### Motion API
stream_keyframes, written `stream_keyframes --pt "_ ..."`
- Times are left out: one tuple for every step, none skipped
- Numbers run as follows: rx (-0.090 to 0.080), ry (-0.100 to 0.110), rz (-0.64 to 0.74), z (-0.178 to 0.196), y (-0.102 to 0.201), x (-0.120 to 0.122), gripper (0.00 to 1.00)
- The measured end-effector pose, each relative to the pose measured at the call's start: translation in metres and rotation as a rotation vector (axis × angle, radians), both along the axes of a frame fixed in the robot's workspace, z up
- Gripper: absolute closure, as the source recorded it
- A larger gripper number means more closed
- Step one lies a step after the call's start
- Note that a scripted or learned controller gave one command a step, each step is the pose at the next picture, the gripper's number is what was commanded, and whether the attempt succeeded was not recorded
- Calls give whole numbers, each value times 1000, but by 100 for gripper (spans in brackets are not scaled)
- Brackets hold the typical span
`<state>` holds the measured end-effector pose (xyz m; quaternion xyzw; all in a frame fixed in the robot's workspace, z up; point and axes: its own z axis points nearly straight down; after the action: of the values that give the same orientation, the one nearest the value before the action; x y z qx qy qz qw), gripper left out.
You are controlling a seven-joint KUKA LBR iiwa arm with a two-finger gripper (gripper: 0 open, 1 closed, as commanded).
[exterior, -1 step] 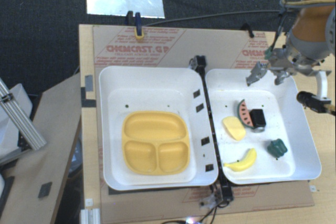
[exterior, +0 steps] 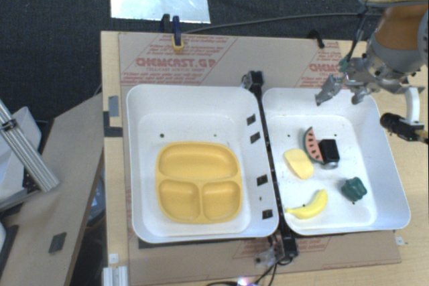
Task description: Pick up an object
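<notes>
Arm: the grey KUKA arm with its orange band (exterior: 402,7) comes in from the right and hangs over the far right corner of the right-hand bin.
Gripper: the two-finger metal gripper (exterior: 343,92) sits above the bin's back rim, its two fingers spread apart with nothing between them; one tip points toward the bin's back left, the other toward its back right.
Right bin: a shallow white plastic bin (exterior: 389,211) holding five small toys, all well below the gripper.
Watermelon slice: a red toy wedge with a green rind (exterior: 310,143), standing near the middle of the right bin, touching the black block beside it.
Black block: a small black boxy object (exterior: 328,151) resting just right of the watermelon slice.
Yellow lump: a pale yellow rounded piece (exterior: 298,163), just below and left of the watermelon slice, near the divider between the bins.
Banana: a yellow toy banana (exterior: 308,205) lying toward the front of the right bin, curved upward at its right end.
Green piece: a dark green knobbly toy (exterior: 354,189) off by itself near the right wall.
Left bin: a matching white bin (exterior: 144,144) with a yellow three-compartment plastic tray (exterior: 199,182) lying flat in it.
Bench: a tan board printed with red lettering (exterior: 221,53) under both bins.
</notes>
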<state>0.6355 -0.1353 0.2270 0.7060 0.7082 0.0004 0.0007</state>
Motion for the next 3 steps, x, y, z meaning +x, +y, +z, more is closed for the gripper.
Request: stream_keyframes --pt "0 4 -1 -55 -4 9 0" --pt "0 4 -2 -113 -12 11 0" --pt "0 2 -1 -144 -12 11 0"
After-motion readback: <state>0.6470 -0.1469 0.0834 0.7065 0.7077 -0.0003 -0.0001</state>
